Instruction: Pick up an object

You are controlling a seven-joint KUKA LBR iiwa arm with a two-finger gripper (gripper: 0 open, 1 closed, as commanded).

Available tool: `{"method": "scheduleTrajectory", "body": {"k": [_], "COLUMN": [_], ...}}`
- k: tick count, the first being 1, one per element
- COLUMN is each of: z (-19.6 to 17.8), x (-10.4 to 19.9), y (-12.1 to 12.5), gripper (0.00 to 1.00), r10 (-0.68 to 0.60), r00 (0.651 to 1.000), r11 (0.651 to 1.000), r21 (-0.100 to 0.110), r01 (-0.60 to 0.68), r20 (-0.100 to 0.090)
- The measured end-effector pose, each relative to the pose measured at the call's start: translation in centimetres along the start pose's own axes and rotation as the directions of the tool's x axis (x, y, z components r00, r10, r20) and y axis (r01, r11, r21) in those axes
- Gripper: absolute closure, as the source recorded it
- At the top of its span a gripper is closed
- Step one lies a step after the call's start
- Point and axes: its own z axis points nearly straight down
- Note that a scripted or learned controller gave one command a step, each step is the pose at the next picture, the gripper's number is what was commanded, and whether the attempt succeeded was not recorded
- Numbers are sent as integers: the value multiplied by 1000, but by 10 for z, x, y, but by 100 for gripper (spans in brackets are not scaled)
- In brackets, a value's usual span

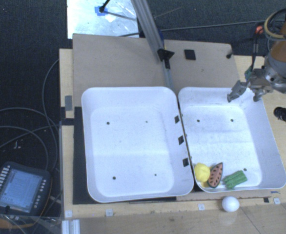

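The gripper [244, 92] hangs over the far right corner of the right bin [260, 130], its fingers [234, 92] spread apart with nothing between them. At the near edge of this bin lie a yellow object [202, 172], a brown-red object [215, 174] and a green object [234, 179], close together. A white ball [230, 204] rests on the tabletop [148, 211] just in front of the bin.

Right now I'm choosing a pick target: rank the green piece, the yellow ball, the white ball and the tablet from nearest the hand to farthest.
From the hand at the right bin's far edge:
1. Green piece, right bin's near edge.
2. Yellow ball, the near-left corner; close to the white ball.
3. White ball, on the bench outside the bin.
4. Tablet, far left.
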Motion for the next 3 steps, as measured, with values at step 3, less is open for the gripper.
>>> {"method": "scheduleTrajectory", "body": {"k": [3], "z": [5], "x": [243], "y": [-38], "gripper": [0], "r10": [-6], "r00": [1000], "r11": [1000], "r21": [-3], "r01": [6], "r20": [-2]}}
